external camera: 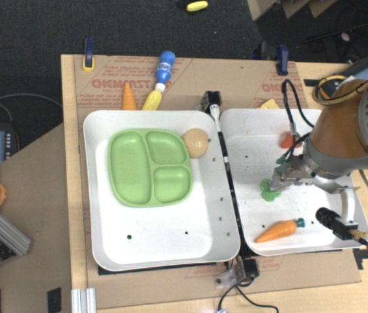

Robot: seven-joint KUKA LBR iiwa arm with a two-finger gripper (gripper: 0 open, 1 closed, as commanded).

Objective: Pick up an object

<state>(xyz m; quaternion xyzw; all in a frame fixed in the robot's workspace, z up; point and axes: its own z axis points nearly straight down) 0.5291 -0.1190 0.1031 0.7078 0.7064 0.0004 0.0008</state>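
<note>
Reaching in over the right bin (249, 126), the grey arm (343, 135) with its orange band has its gripper (280, 180) low above the bin floor, right at a small green object (269, 191) that lies just beside and below the tip; whether that object sits between the gripper's parts, or whether they are spread or pressed together, cannot be told from this angle. Nearer the front edge of the same bin lies a toy carrot (279, 231), apart from the green object, and a small red object (288, 139) shows toward the bin's back, partly behind a cable. Beside the right bin, the left bin (157, 240) holds a green divided plate (150, 167) with a tan ball (195, 142) touching its near corner. Behind the left bin, on the table (73, 175), lie a blue-and-white bottle (164, 69), a yellow piece (152, 100) and an orange cone (127, 96).
</note>
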